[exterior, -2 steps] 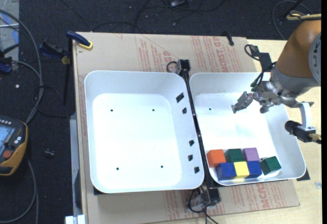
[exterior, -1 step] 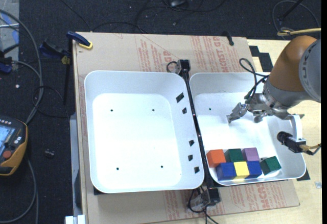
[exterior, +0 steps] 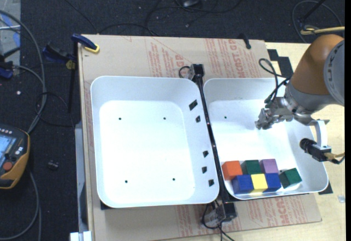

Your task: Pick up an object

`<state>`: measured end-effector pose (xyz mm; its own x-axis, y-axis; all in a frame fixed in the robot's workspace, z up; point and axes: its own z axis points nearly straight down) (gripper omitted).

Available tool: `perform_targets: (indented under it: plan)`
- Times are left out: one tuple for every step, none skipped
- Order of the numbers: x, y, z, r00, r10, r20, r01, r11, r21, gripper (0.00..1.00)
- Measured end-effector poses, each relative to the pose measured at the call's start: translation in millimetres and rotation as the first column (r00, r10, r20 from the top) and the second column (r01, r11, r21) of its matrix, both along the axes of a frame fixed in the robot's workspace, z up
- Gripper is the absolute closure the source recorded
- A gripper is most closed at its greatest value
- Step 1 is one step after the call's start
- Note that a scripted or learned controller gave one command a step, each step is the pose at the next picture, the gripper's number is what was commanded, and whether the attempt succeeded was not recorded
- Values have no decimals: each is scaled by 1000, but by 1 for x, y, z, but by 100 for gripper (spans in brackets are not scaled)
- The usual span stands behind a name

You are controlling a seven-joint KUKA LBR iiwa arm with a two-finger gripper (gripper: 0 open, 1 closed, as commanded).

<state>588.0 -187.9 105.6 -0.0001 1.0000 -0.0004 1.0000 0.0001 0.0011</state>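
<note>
Right bin, coloured blocks clustered

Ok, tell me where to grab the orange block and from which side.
Probably come straight down on the orange block and close on its far and near faces. Its left side sits close to the bin wall, and the dark green block touches its right. The blue block crowds the near face, so the grip may be tight. The gripper hangs farther back in this bin.
</note>
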Motion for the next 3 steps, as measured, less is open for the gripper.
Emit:
perform_targets:
  plan:
    - [-2,3,43,1000,0,3,0,1000,-1,100]
    - [-9,-2,91,1000,0,3,0,1000,-1,100]
    - [-16,3,139,1000,0,3,0,1000,0,100]
